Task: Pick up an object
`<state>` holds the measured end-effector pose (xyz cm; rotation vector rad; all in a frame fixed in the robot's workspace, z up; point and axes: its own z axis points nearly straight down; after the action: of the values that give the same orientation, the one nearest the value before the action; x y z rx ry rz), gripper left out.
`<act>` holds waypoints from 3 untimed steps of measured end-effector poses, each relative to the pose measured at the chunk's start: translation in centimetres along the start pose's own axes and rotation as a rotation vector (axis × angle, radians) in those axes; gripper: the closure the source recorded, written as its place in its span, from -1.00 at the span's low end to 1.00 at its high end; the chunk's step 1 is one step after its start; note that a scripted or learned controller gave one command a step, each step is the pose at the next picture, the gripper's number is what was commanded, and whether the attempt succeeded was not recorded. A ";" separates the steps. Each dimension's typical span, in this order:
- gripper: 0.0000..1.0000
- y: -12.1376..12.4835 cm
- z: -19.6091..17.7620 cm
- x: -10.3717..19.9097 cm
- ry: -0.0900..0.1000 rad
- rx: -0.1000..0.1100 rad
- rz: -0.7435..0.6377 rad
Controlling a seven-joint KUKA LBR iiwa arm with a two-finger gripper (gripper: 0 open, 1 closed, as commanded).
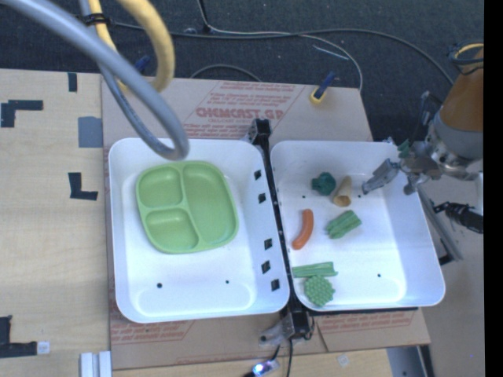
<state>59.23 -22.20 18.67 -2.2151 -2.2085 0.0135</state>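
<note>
Gripper hovering at right white bin far-right edge, seemingly open | descending centred over small tan cone-shaped piece, avoiding dark green lump.

The arm enters at the right edge of the table, its orange band above a grey wrist. The gripper hangs over the upper right corner of the right bin, its dark fingers pointing left and slightly downward, gripping nothing visible.
</note>
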 end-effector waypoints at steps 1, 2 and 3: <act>-1.00 0.3 -0.9 0.1 -0.003 -0.014 -0.004; -1.00 -0.2 5.4 0.6 -0.002 -0.008 -0.004; -1.00 -0.1 10.4 0.6 -0.006 -0.016 -0.005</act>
<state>59.00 -21.52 8.25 -2.2207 -2.2253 0.0031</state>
